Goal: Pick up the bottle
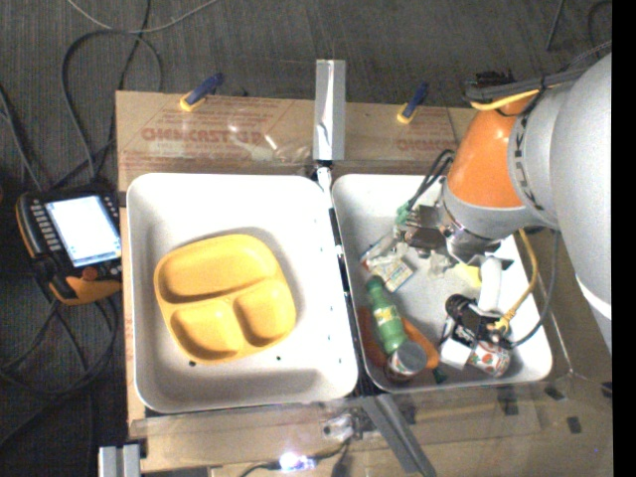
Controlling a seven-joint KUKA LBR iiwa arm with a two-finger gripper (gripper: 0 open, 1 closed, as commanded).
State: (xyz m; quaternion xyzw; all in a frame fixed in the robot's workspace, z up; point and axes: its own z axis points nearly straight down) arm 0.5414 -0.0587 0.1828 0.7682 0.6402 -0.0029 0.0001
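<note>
Lying in the right bin [348, 229], a green bottle [384, 316], capped green.

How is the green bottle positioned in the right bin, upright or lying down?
Lying down. The green plastic bottle rests lengthwise on the floor of the right white bin, along its left wall.

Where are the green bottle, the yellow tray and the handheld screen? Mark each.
green bottle [385, 316], camera view, on its body.
yellow tray [225, 294], camera view, on its centre divider.
handheld screen [79, 229], camera view, on the lit display.
</note>
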